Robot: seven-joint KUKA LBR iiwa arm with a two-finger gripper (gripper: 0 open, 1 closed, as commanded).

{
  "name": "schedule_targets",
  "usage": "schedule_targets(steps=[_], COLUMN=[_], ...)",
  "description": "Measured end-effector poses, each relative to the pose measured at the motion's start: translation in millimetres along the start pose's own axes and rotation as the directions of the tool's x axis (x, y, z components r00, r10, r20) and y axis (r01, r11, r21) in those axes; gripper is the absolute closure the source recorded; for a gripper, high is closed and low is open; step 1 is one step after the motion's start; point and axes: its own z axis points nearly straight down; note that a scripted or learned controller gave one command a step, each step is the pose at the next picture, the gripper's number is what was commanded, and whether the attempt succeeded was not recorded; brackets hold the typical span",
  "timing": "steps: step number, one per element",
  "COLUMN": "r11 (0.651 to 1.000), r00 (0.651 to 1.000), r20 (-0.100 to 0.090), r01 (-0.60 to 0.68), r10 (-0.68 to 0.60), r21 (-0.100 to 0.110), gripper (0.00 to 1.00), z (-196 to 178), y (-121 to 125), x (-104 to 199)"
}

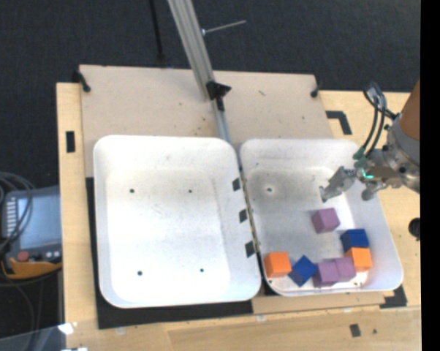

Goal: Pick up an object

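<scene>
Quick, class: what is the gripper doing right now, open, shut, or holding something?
Gripper: open, holding nothing, above the right bin, up from the purple cube.

The arm [408,123] is cut off at the right edge.

purple cube [325,219] mid right bin | orange [278,263], blue [303,270], purple [334,271], orange [361,258], blue [354,238] cubes near front rim
</scene>
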Motion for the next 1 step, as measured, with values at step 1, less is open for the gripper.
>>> schedule_targets(steps=[1], r11=[1.0], r00=[1.0], r20=[0.0], r01=[-0.001], r10=[0.001], r21=[0.006], gripper=[0.0], z=[58.1], y=[-8.4], x=[0.7])
